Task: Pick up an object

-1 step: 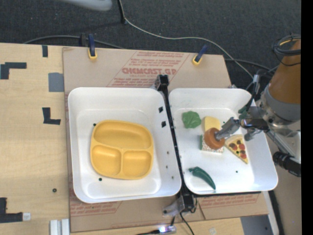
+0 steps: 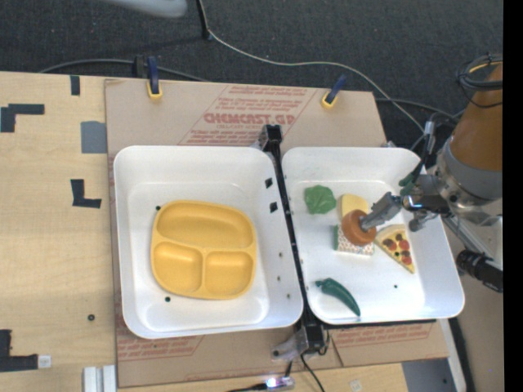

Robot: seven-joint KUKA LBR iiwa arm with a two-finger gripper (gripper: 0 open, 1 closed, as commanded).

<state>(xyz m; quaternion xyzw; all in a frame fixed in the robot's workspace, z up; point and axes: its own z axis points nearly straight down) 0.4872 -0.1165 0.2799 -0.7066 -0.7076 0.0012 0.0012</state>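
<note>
Left bin: a yellow divided plate lies at its centre, well away from the arm. No risk there.

Right bin, going left to right: a green leafy piece near the left wall toward the far edge; a dark green pepper near the near-left corner, on its own; then a tight cluster mid-bin: a pale yellow wedge, a brown round piece lying on a white-edged slab, and a pizza slice just beside them on the right.

The gripper comes in from the right wall, with its tip at the brown round piece. Can't tell how far it's open or whether it has anything: one finger shows as a grey bar and nothing is visibly between the fingers. I'd take the round piece as the likely target.

Risks as I judge them:
- The cluster is packed, so a finger could land on the wedge or slab instead of clearing the round piece, giving a partial pinch or two items lifted.
- The round piece sits on the slab, an unstable base, so it may slide off under side load.
- A slanted approach could shove the pizza slice toward the right wall.
- A round shape can squirt out of the grip on closing.

The pepper would be an easier pick, being isolated.
</note>
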